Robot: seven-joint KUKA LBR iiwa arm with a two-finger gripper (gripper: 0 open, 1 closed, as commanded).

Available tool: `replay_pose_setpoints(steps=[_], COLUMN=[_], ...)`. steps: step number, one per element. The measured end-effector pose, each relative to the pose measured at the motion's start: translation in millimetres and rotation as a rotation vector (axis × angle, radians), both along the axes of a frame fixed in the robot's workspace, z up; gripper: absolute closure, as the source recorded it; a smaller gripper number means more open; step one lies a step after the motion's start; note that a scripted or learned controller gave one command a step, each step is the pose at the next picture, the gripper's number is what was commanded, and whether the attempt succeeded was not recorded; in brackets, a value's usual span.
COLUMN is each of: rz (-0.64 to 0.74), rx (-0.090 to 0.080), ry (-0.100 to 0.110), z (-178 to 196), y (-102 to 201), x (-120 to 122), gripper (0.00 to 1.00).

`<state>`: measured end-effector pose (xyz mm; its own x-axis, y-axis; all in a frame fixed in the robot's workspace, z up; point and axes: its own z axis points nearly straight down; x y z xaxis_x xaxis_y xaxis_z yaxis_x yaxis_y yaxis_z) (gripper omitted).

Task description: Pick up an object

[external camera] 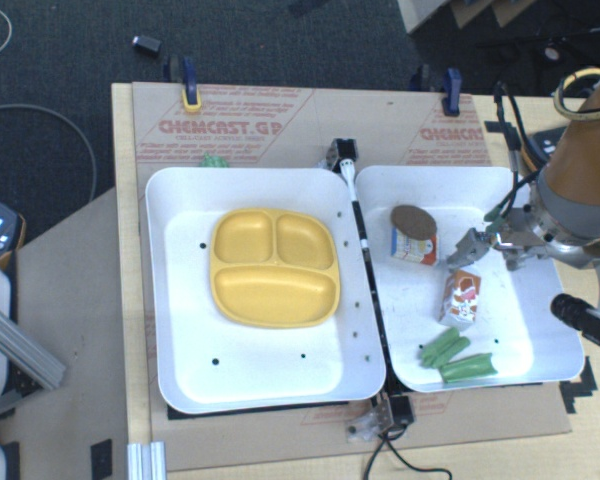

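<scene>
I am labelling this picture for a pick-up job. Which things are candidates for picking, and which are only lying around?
For the job: gripper; can; small carton; green pods, all in the right bin.

Just lying about: yellow divided plate in the left bin; blue clamps; cardboard sheet.

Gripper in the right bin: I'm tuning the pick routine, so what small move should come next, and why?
Probably a short shift down-left in the camera view. The gripper hovers just above the red-and-white carton, with nothing between its fingers; the can lies to its left and the green pods lie farther off. The carton looks like the nearest target.
</scene>
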<state>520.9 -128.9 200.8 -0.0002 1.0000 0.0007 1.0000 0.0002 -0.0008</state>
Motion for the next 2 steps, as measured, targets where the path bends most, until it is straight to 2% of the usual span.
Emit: replay_pose_setpoints(steps=[1,2], rz=[-0.003,0.000], rx=[0.003,-0.001], ry=[0.010,0.000], z=[-119.5,-116.5], y=[-4.9,-8.7], x=[-45.5,-42.1], gripper=[0.00,0.00])
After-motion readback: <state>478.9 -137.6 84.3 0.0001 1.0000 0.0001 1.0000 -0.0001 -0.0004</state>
